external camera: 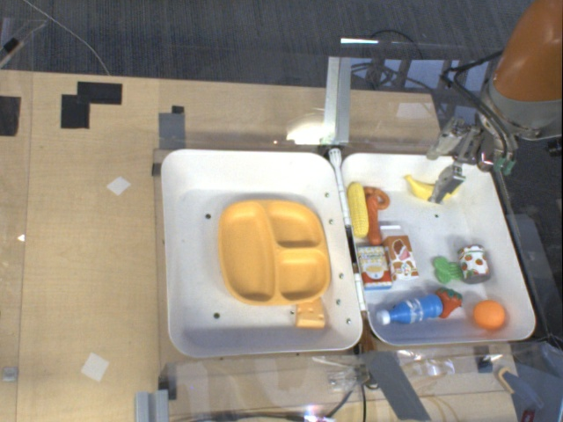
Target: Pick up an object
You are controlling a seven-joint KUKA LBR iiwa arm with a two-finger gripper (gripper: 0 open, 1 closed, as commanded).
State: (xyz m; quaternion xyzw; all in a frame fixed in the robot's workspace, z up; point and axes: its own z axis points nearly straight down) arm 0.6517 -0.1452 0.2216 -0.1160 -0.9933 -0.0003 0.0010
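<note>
Gripper hovering over the banana at the top of the right bin

The banana is lying near the bin's 12 o'clock edge, long axis running roughly 10 to 4 o'clock, curved, one tip pointing toward the back wall. The gripper's fingers are sitting apart with nothing between them, the lower fingertip looking like it's just at the banana's 3 o'clock end, though actual contact is hard to call. So the banana is lying toward 8 o'clock of the gripper, just beside it. Corn cob, blue bottle and orange are lying well apart, down toward 6 o'clock.
</note>
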